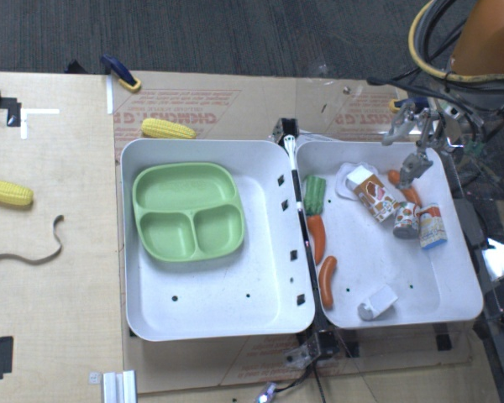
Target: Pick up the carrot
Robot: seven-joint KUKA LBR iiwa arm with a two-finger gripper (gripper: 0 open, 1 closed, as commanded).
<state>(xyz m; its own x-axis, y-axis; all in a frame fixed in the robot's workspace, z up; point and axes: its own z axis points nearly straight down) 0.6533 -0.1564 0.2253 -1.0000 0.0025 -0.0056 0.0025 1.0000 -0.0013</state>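
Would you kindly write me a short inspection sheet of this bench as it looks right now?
Surface: two white bins side by side, left bin and right bin, on cardboard.
Job's things: carrot with green top lies along the right bin's left wall, untouched.
Clutter: green divided plate in the left bin; sausage, carton, small can and a white piece in the right bin; two corn cobs outside the bins.
Grippers: claw hangs above the right bin's far right corner, apart from the carrot.
Cables: yellow-black loops at the arm.
Surroundings: dark floor beyond the bench.
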